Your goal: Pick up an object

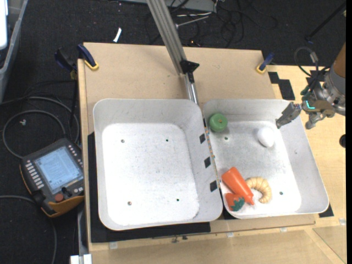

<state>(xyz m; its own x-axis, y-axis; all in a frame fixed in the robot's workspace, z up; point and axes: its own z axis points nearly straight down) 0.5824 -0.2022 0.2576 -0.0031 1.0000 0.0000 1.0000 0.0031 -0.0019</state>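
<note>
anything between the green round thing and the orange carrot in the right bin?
Nothing: in the camera view, only bare white bin floor lies between the green round object and the orange toy carrot. The white egg-shaped object sits off to the right.

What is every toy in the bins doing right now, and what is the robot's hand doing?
Green round toy: lying in the right bin, by its left wall.
White ball: resting on the bin floor, untouched.
Carrot: lying on its side, against the croissant.
Croissant: lying flat beside the carrot.
Left bin: sitting flat on the bench.
End effector: fingers spread, above the right bin's edge, holding nothing.
</note>
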